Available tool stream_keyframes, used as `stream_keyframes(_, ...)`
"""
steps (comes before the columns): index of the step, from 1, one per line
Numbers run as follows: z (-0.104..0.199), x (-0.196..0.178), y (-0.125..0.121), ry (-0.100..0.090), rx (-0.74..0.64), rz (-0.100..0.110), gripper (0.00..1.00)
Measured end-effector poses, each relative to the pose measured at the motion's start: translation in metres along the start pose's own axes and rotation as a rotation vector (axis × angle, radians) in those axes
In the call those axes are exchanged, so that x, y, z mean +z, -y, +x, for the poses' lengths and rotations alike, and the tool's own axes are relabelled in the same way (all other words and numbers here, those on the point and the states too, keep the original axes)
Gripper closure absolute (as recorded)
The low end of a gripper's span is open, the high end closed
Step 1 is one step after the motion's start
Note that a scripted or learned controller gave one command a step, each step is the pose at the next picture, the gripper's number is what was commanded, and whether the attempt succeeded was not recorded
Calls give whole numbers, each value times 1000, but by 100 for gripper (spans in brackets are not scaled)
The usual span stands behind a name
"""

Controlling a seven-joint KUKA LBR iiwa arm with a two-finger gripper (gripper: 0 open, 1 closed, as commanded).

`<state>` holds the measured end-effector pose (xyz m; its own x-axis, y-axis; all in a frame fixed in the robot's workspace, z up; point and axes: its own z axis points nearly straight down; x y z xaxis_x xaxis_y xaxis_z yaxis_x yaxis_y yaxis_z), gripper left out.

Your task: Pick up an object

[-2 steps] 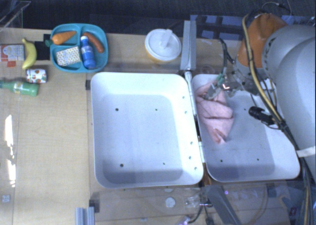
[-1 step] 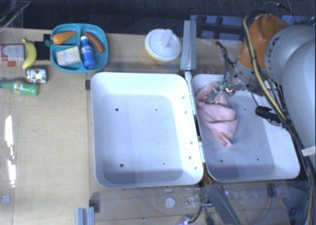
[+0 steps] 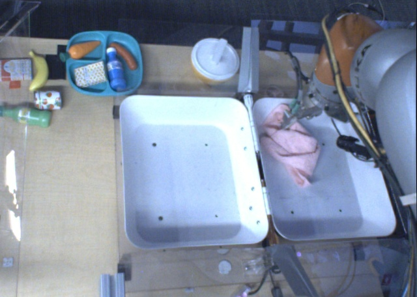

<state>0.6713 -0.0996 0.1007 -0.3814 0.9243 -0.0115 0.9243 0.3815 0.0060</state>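
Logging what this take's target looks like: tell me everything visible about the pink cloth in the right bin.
The pink cloth looks like soft, thin fabric, pale pink, crumpled into loose folds rather than spread flat. It lies on the floor of the right bin, in the far left part near the wall shared with the left bin. One end bunches upward toward the gripper, which sits at its far edge; whether the gripper grips the fabric cannot be told.

Open left bin (image 3: pixel 189 172) (pink cloth (image 3: pixel 291 147) seemingly crowding the right)
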Motion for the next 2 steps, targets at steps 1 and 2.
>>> stream_keyframes(1, 4, 2, 0, -10, -3, 8, 0)
stream_keyframes(2, 3, -10, -2, -1, -8, -1, 100)
